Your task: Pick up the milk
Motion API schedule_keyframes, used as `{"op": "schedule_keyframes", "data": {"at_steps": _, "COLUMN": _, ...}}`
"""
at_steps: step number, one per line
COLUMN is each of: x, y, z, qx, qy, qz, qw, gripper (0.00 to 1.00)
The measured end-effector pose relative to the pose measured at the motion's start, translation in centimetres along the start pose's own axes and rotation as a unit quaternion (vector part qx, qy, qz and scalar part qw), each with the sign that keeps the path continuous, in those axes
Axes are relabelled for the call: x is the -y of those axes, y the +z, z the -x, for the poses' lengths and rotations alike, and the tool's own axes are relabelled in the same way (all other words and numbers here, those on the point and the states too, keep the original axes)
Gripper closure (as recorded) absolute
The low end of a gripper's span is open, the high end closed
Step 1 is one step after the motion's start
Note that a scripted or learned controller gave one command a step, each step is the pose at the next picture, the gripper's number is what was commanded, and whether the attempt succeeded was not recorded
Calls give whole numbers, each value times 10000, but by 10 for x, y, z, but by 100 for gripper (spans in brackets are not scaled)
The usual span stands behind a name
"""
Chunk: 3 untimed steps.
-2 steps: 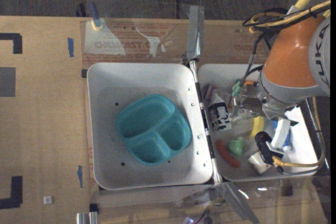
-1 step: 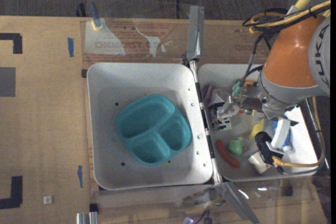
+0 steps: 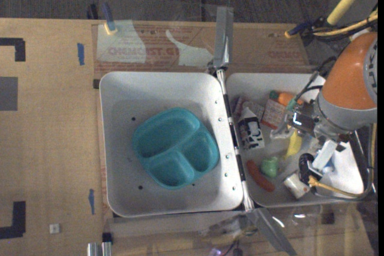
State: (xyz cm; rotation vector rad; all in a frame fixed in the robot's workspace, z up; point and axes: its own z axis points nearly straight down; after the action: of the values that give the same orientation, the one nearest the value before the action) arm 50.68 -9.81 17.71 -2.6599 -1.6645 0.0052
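The milk (image 3: pixel 249 130) is a small white carton with black cow patches. It lies on its side at the left end of the right bin (image 3: pixel 351 180), close to the divider between the bins. My gripper (image 3: pixel 298 121) hangs over the middle of the right bin, about a carton's length to the right of the milk and apart from it. It sits above a yellow banana (image 3: pixel 293 145) and beside an orange bottle (image 3: pixel 276 108). I see nothing held between its parts.
The left bin (image 3: pixel 120 99) holds a teal divided plate (image 3: pixel 174 147). The right bin also holds a green item (image 3: pixel 270 166), a red sausage (image 3: pixel 261 177) and a white cup (image 3: pixel 295 185) toward the front. Cables trail from the arm's wrist (image 3: pixel 351 84) over the bin's right side.
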Motion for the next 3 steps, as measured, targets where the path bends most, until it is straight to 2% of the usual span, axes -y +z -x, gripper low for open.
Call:
{"op": "schedule_keyframes", "data": {"at_steps": 1, "x": -109, "y": -243, "z": -40, "qx": 0, "qy": 147, "qz": 29, "qw": 9999, "gripper": 0}}
{"op": "schedule_keyframes", "data": {"at_steps": 2, "x": -117, "y": -120, "z": -12, "qx": 4, "qy": 355, "qz": 19, "qw": 9994, "gripper": 0}}
{"op": "schedule_keyframes", "data": {"at_steps": 3, "x": 13, "y": -31, "z": -47, "qx": 0, "qy": 521, "qz": 7, "qw": 9986, "gripper": 0}}
